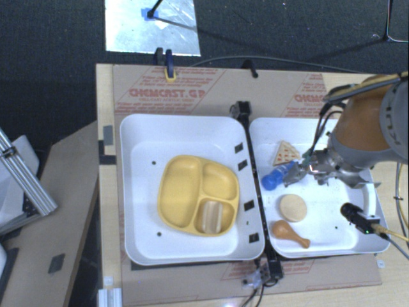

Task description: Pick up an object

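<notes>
The grab could go wrong here, it is judged, because the blue toy (273,177) is small and round and lies near the left wall of the right bin (358,243). It could be pushed away or rolled aside if it is touched on one side first. The toy could also be nudged into the waffle slice (286,152), which lies just beside it on the far side, and then both could be moved at once. The round cookie (293,207) and the brown drumstick (289,233) lie nearer in the same bin, a little apart from the blue toy, so they are less likely to be bumped. The gripper (300,171) is seen low over the right bin, at the right end of the blue toy, and it seems to be touching it or nearly so. It cannot be told how far the gripper is spread, because its tip is dark, small and blurred against the toy. It also cannot be told that anything is held. A yellow plate (185,190) with three parts is seen in the left bin (144,139), well away from the arm. The plate is not likely to be disturbed.
</notes>
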`<state>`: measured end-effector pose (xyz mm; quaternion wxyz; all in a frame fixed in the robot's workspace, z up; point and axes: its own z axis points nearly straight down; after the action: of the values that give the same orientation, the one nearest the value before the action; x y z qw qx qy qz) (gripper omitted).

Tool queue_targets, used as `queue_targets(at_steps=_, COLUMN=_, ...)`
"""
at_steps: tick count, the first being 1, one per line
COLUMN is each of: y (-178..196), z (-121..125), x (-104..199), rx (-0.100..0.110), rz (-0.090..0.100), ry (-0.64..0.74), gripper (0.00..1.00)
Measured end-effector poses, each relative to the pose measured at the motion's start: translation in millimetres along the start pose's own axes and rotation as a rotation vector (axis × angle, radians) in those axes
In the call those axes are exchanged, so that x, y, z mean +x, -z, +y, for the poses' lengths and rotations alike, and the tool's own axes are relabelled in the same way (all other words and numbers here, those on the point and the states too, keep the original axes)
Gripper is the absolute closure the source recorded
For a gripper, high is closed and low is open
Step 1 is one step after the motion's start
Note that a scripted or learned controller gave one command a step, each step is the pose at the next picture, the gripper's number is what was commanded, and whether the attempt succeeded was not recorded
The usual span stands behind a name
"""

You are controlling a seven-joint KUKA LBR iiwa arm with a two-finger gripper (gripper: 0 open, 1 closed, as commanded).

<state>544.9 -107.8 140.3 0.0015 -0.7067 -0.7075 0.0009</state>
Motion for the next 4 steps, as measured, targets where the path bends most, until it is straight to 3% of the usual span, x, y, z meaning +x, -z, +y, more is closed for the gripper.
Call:
queue_targets(at_steps=1, y=-52.5, z=-0.3, x=0.6, rx=0.000, rz=0.001, ry=0.000, gripper=0.00)
queue_targets(at_steps=2, y=-39.2, z=0.9, x=0.0, rx=-0.004, rz=-0.001, ry=0.001, gripper=1.00)
queue_targets(at_steps=4, y=49.0, z=4.6, x=-2.3, rx=-0.010, rz=-0.002, ry=0.003, gripper=1.00)
